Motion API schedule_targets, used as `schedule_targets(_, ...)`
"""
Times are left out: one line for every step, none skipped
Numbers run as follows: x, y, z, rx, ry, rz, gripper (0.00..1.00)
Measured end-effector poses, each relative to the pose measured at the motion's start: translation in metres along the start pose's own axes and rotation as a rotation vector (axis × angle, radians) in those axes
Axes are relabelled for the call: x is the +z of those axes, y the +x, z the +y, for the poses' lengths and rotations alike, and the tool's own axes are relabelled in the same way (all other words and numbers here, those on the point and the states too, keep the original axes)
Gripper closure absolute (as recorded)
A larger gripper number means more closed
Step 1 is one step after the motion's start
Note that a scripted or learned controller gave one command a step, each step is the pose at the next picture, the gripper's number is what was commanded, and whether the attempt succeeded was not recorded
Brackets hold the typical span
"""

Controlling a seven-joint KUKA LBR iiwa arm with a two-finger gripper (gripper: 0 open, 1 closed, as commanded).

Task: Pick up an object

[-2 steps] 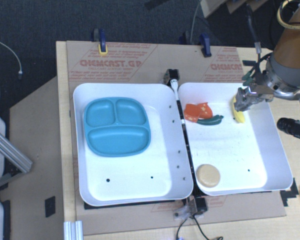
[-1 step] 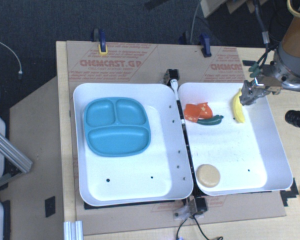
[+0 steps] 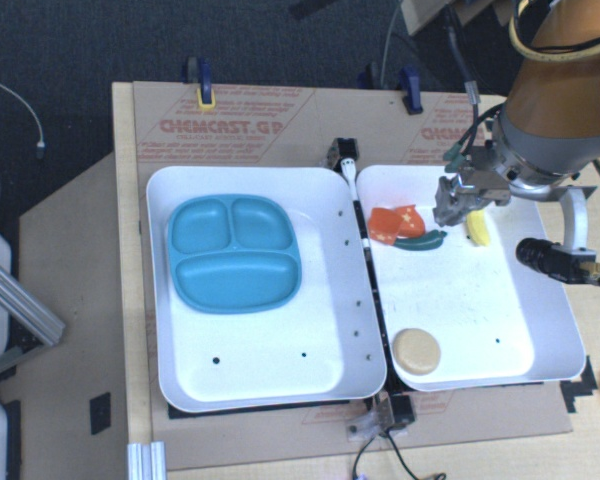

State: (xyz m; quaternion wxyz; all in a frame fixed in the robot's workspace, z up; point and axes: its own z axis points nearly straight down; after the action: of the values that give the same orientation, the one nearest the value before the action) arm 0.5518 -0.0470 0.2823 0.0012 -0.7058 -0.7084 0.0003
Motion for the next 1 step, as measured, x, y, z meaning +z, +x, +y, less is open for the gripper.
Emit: schedule_targets(0.0054, 0.0437, -0.0066, -0.001, 0.0, 0.0, 1.0)
